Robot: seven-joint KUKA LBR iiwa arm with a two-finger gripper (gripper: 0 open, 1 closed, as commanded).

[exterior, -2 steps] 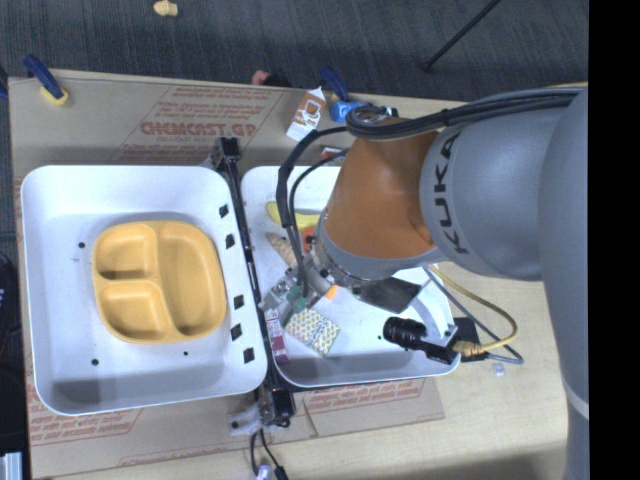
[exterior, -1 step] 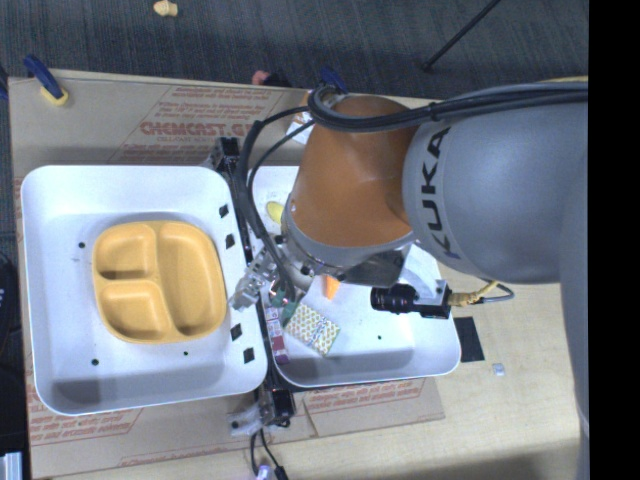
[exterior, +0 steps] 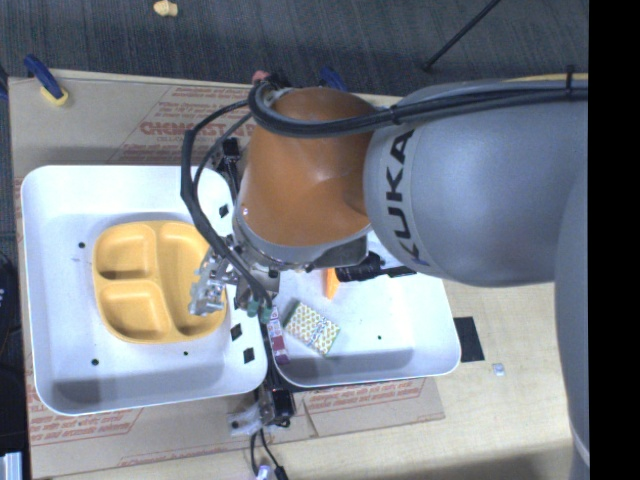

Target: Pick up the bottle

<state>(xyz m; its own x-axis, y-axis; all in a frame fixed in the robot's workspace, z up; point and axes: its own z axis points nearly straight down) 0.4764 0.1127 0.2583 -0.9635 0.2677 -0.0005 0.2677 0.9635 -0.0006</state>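
Since the arm (exterior: 480, 188) comes in from the right and hangs over the seam between the bins, part of both is covered. What's readable:

- Left bin (exterior: 50, 268): holds one yellow divided tray (exterior: 140, 278) with three compartments. It sits flat near the bin's centre, and I can't see anything in the compartments.
- Right bin (exterior: 420, 338): a small patterned packet (exterior: 311, 328) lies near the front-left. An orange item (exterior: 330, 283) sits just behind it, partly under the wrist and too hidden to name. A slim dark-red object with a greenish end, which I take to be the bottle (exterior: 274, 336), lies along the bin's left wall, right at the divider, just beside the packet. It's small and blurry, so low confidence on the ID.
- Gripper (exterior: 210, 290): it sits below the orange band (exterior: 300, 168), over the left bin at the right edge of the yellow tray. The metal tip is above the tray's right compartment. Its spread can't be read from this angle, because the tip is a blur of metal against the tray.
- Bottle vs gripper: the bottle is across the divider, to the gripper's right and toward the front edge. It's near the gripper but apart from it, and not in its grasp.
- Black cables (exterior: 200, 158) loop around the left of the wrist.
- Bench: cardboard sheet (exterior: 160, 113) under both bins, with a blue clamp (exterior: 45, 78) at its back-left corner.
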